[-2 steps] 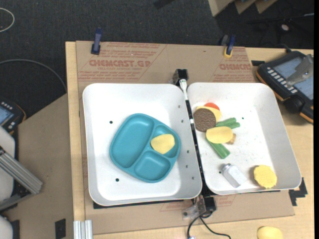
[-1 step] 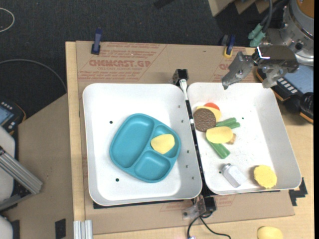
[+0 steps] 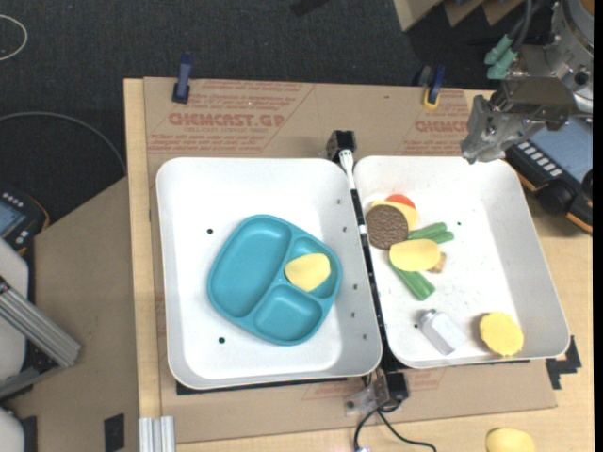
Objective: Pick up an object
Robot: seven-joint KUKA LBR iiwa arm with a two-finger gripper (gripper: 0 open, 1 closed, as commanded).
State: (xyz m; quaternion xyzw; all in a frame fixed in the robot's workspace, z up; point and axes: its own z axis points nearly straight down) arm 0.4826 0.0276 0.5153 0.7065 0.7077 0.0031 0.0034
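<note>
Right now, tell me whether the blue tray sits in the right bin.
No, the blue tray sits in the left bin, with a yellow piece on it.

A flat brown cardboard sheet printed with red lettering (image 3: pixel 236 111) covers the bench top, pinned along its far edge by a blue clamp (image 3: pixel 182 78) at the left and a yellow-and-blue clamp (image 3: pixel 433 87) further right. Directly on the sheet sit two shallow white plastic bins side by side, the left bin (image 3: pixel 184 252) and the right bin (image 3: pixel 509 243), their inner rims meeting along a black clip strip (image 3: pixel 358 224) that runs near to far between them.
</note>
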